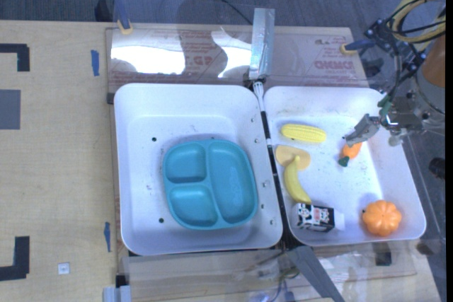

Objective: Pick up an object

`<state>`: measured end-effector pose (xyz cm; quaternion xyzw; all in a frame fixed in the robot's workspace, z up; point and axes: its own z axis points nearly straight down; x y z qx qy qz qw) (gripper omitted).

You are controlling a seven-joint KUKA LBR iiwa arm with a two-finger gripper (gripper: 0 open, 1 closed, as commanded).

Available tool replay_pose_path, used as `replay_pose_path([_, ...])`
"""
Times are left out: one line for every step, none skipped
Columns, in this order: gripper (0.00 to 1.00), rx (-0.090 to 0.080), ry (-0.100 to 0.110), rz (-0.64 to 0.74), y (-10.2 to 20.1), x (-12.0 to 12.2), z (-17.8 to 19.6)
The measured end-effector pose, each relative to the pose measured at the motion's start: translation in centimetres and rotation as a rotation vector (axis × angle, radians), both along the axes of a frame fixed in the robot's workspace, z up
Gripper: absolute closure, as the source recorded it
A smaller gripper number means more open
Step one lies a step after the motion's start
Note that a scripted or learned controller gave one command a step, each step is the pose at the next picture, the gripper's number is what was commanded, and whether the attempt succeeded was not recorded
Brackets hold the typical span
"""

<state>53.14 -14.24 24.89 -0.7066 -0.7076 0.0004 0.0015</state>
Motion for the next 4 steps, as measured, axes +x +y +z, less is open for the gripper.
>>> replay_pose_path([0.0, 0.0, 0.01, -0.079, -5.7, 1.1, -9.7])
replay_pose_path([0.0, 0.001, -0.007, 0.059, -5.5, 5.3, -16.2])
replay_pose_path([1.0, -0.003, -0.012, 0.057, -5.7, 5.4, -15.0])
replay_pose_path([1.0, -0.001, -0.012, -0.075, 1.4, 4.2, -4.6])
